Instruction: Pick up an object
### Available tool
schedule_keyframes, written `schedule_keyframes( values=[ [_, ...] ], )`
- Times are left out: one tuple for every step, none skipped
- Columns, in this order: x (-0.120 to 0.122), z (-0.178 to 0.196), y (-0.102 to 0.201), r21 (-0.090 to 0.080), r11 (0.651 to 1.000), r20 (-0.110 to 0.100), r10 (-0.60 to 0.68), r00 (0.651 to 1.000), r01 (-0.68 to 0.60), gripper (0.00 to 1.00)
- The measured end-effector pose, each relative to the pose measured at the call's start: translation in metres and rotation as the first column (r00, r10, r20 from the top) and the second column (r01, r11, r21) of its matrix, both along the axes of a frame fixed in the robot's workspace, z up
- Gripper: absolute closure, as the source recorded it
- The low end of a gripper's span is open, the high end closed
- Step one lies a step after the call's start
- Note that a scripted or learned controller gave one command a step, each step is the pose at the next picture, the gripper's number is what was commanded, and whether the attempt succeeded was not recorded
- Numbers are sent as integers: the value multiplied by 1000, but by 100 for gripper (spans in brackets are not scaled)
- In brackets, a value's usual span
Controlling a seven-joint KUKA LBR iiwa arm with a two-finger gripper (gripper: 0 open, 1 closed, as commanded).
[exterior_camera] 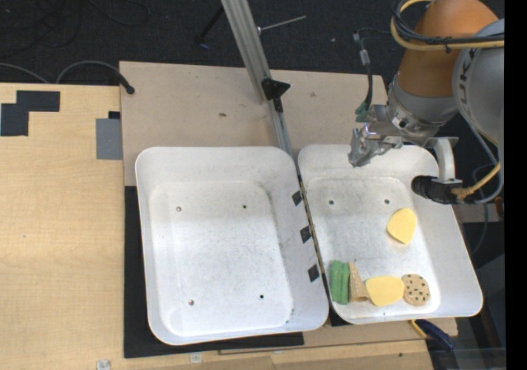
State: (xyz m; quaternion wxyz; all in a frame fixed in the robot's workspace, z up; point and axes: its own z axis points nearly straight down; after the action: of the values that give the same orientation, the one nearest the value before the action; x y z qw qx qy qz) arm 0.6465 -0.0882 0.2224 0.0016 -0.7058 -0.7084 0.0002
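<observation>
The yellow piece [402, 226] lies alone in the right bin [461, 278], toward its near-right side from my tool [363, 152], which hovers at that bin's far rim; whether it is released or clenched, I cannot tell.

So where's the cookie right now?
The cookie lies in the right bin, at its near right corner, touching the yellow piece on its left.
</observation>
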Motion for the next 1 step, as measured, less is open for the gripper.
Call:
schedule_keyframes(
  values=[
    [-26,-9,46,0,1000,-3,-1,1000,1,100]
  ],
)
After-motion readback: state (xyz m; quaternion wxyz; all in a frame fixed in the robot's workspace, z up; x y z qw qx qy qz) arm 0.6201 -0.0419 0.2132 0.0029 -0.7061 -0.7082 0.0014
